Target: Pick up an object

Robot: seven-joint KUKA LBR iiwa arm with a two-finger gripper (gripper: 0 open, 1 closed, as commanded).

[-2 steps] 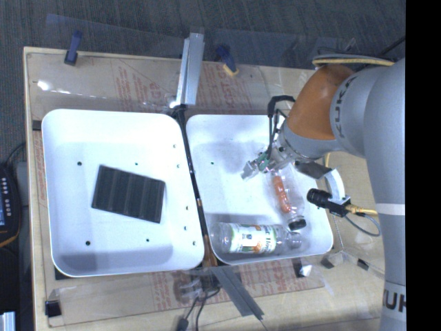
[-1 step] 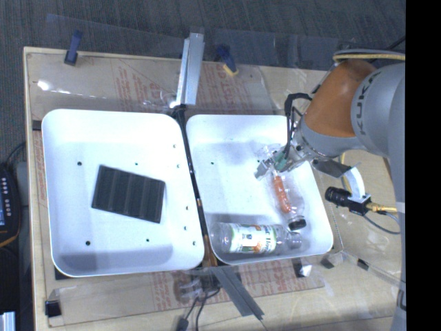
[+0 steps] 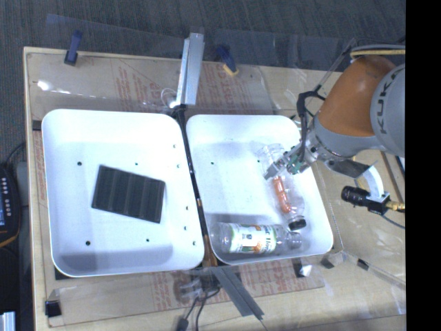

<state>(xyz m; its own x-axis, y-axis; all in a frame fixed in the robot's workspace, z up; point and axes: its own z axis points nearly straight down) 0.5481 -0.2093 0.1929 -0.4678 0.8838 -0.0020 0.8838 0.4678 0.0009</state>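
Observation:
My gripper (image 3: 278,167) hangs over the right side of the right bin (image 3: 227,133), just above the upper end of a clear packet with an orange thing inside (image 3: 284,195). Crumpled clear plastic (image 3: 267,150) lies right beside the gripper. Along the bin's front wall, a clear bottle with a green and white label (image 3: 253,238) rests on its side. A small black cap (image 3: 297,223) sits between the bottle and the orange packet. In the left bin (image 3: 62,136), a flat black ribbed rectangle (image 3: 129,194) lies near the middle.
A grey metal bar (image 3: 189,67) stands at the back where the two bins meet. Blue clips (image 3: 72,47) hold the plastic sheet at the bench's back edge. The arm's orange band (image 3: 351,102) looms over the bench to the right of the right bin.

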